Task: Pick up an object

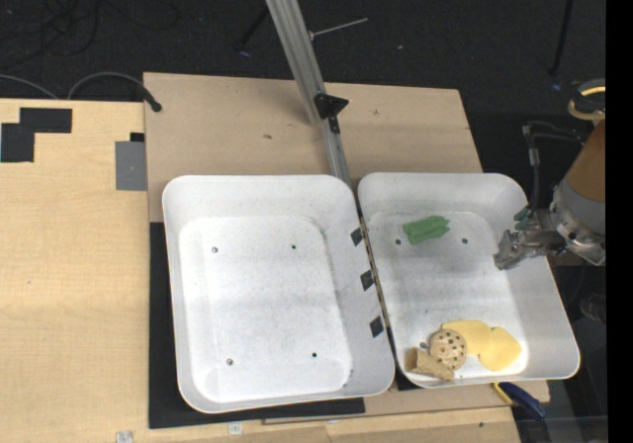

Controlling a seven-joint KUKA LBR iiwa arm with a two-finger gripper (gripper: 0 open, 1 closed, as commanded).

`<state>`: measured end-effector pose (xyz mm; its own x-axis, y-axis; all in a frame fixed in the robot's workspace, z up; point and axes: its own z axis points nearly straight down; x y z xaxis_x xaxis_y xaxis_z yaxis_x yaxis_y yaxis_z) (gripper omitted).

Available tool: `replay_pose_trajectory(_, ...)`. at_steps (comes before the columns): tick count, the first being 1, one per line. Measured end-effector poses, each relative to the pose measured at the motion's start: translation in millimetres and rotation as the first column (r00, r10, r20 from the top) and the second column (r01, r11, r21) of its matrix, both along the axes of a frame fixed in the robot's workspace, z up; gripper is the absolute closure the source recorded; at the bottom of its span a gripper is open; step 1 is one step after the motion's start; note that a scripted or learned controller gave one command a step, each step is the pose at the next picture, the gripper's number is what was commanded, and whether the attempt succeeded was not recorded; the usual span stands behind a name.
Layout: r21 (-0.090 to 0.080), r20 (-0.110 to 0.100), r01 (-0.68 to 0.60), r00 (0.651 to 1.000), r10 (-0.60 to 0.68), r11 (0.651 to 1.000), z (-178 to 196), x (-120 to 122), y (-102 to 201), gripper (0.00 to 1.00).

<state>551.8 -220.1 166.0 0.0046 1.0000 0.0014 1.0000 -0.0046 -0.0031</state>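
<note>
The robot arm [584,189] reached in from the right of the bench [396,125], its gripper [514,245] poised at the right edge of the right bin [539,278], roughly halfway along that edge. Whether the tool was open or closed could not be told from the overhead camera — its metal tip was small and partly blurred, and nothing was visibly held in it.

Inside the right bin, a green object [426,229] lay near the far edge, slightly left of the bin's centre and well apart from the gripper. At the near edge of the same bin sat a cluster of three things: a pale yellow object [487,344] toward the near right corner, a round tan piece with dark dots [448,345] touching its left side, and a small tan scrap [426,363] just beside that, close to the near left corner.

The left bin [183,233] stood alongside, its right edge meeting the right bin's left edge, where three small black clips [367,279] marked the seam. A slanted metal rail [297,50] rose from the far edge of the bench — its foot ending just behind the seam between the two bins.
</note>
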Motion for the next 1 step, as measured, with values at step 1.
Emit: replay_pose_trajectory(1,-0.002,0.005,-0.005,1.000,0.005,1.000,46.4,-2.0,7.5,1.00)
